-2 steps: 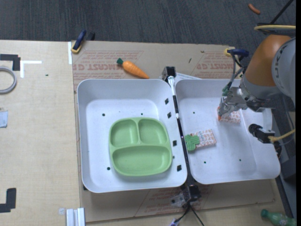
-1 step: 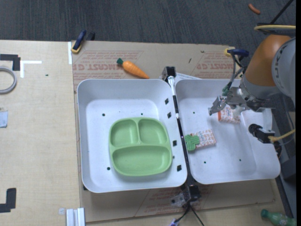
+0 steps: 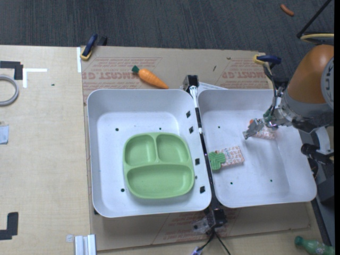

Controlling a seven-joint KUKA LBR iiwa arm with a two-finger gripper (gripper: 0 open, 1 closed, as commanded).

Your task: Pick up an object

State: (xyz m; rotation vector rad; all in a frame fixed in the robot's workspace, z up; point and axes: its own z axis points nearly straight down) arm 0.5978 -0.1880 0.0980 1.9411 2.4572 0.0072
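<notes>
Plate (image 3: 158,166) fills your left bin (image 3: 101,142). At three o'clock in the right bin (image 3: 297,187), your pincer (image 3: 254,130) sits low, poised to grab; grip unreadable. Nearest target, a packet (image 3: 227,158), lies at its seven o'clock.

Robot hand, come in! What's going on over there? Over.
Hand low in right bin, grip unclear. Small pink thing right beside it. Packet lies apart, near divider. Green plate in left bin.
</notes>
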